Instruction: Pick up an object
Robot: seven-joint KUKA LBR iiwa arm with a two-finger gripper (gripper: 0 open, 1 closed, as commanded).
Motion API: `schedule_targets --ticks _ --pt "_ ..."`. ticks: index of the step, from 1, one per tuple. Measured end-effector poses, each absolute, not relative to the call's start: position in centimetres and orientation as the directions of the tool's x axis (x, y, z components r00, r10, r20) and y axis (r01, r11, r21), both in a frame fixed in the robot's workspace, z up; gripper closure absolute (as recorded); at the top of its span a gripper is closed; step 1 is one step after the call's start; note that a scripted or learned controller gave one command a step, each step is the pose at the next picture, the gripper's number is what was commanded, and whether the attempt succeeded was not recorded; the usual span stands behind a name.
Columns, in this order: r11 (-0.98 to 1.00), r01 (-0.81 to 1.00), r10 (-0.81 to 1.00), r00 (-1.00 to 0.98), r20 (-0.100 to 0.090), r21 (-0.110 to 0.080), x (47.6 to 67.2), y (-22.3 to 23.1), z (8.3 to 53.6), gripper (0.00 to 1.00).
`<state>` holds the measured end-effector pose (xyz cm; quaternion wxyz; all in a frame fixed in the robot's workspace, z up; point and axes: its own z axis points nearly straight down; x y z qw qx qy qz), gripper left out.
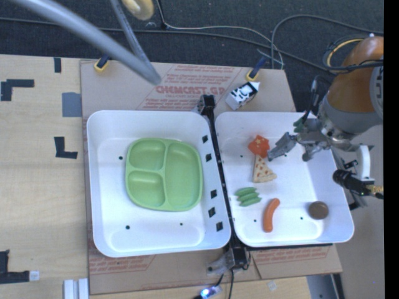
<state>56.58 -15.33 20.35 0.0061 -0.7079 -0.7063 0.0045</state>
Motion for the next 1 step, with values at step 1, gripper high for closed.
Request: schedule_targets --ticks 1 --pt "0.001 1.000 1.000 -0.001 0.000 -0.002 56.89 -15.29 21.10 0.00"
